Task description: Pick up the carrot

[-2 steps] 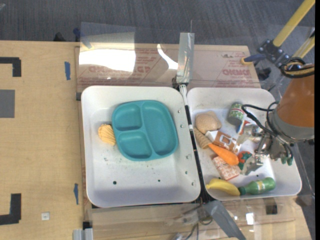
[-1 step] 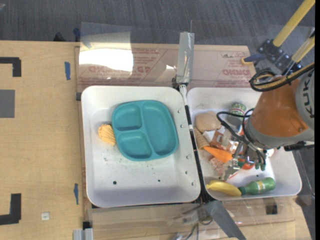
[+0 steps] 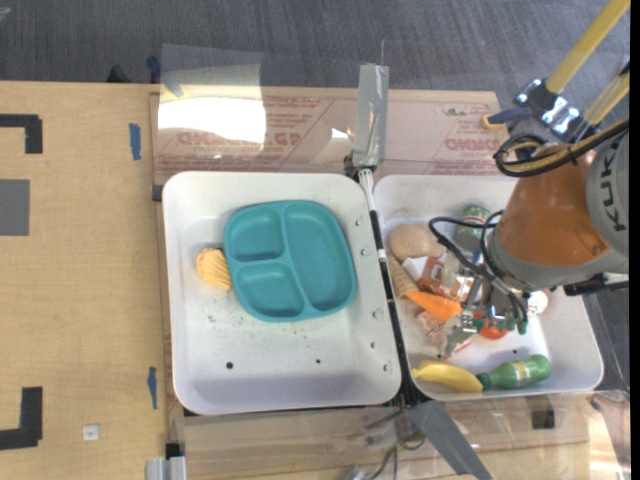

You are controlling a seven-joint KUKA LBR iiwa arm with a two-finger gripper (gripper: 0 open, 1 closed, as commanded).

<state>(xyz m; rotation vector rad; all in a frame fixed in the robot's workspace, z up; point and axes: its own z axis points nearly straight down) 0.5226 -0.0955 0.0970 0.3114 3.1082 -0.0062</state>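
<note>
The carrot (image 3: 430,303) is an orange wedge lying in the middle of the right bin (image 3: 580,363), pointing left. My gripper (image 3: 458,330) hangs low over this bin, right beside the carrot's right end and partly covering it. From this angle I cannot make out whether the carrot is gripped or merely touched. The arm's orange band (image 3: 545,218) sits above and to the right.
Crowded around the carrot are a tan roll (image 3: 414,240), a waffle cone (image 3: 402,280), a red piece (image 3: 492,329), a banana (image 3: 447,376) and a green vegetable (image 3: 516,371). The left bin (image 3: 200,368) holds a teal divided plate (image 3: 290,258) and a yellow shell-shaped item (image 3: 212,267).
</note>
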